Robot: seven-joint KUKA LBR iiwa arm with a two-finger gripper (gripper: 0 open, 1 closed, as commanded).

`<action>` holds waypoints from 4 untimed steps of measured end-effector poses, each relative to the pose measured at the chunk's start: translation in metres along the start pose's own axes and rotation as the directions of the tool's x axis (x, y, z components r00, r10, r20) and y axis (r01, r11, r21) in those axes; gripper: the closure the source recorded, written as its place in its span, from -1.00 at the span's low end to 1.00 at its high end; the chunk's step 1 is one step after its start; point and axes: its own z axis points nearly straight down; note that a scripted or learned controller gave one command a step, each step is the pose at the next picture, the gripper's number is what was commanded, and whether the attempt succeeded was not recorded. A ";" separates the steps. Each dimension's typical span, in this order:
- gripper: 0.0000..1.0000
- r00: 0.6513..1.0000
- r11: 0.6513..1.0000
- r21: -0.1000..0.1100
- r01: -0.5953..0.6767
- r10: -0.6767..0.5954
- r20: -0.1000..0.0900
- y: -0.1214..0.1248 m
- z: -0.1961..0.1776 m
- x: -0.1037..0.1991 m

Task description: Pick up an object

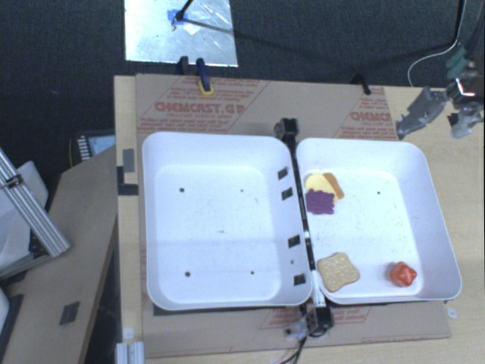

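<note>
The gripper (438,117) hung open and empty above the right bin's (432,188) far right corner; in that bin lay purple grapes (320,202) touching a yellow-orange piece (324,183), a cracker (337,271) and a red strawberry (402,274); beside it sat the left bin (159,203).

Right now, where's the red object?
The red object lies in the right bin, near its front right corner, to the right of the tan cracker.
</note>
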 end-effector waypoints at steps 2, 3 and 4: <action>1.00 1.000 1.000 0.012 0.008 -0.008 -0.002 -0.001 -0.005 0.087; 1.00 1.000 1.000 0.013 0.007 -0.007 -0.003 -0.001 -0.004 0.165; 1.00 1.000 1.000 0.012 0.001 -0.001 -0.002 -0.001 -0.005 0.182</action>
